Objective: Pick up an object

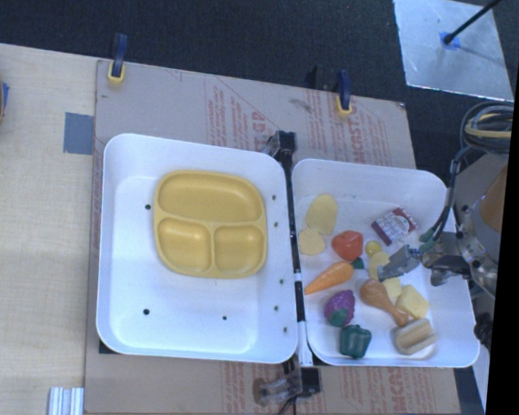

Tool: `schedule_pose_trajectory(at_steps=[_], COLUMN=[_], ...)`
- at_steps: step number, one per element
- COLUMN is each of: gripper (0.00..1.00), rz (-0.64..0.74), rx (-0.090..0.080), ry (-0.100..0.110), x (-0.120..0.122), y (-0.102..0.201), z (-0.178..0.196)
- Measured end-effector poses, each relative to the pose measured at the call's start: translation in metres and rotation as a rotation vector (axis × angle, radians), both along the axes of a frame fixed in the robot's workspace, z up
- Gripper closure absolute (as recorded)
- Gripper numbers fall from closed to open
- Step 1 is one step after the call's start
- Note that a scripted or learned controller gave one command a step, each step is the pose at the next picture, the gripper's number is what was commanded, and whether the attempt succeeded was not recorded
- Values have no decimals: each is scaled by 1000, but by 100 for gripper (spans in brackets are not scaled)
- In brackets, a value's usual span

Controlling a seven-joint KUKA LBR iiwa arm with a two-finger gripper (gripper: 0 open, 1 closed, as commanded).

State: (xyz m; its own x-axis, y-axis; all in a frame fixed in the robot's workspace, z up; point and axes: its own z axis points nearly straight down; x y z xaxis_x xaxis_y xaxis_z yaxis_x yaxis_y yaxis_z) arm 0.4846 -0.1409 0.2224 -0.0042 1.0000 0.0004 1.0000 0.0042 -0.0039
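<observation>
The right bin (372,178) holds several toy foods: a pale yellow lemon (321,213), a red tomato (348,245), an orange carrot (330,276), a purple piece (340,306), a green pepper (353,341), a brown drumstick (386,301), a bread roll (413,336) and a red-and-white packet (393,226). My gripper (421,266) hangs over the bin's right half, just above the drumstick and to the right of the tomato. Its two grey fingers (400,261) stand apart with white bin floor between them. Nothing sits between them.
The left bin (121,271) holds a yellow three-compartment plate (210,223). A black divider clamp (286,145) joins the bins at the back. The arm's grey body and cables (481,178) rise along the right bin's outer edge.
</observation>
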Motion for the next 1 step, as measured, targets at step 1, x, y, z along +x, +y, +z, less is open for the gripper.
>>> schedule_pose_trajectory(at_steps=[1], gripper=[0], rz=[2], rx=[3], ry=[6], x=[4], y=[15], z=[-133])
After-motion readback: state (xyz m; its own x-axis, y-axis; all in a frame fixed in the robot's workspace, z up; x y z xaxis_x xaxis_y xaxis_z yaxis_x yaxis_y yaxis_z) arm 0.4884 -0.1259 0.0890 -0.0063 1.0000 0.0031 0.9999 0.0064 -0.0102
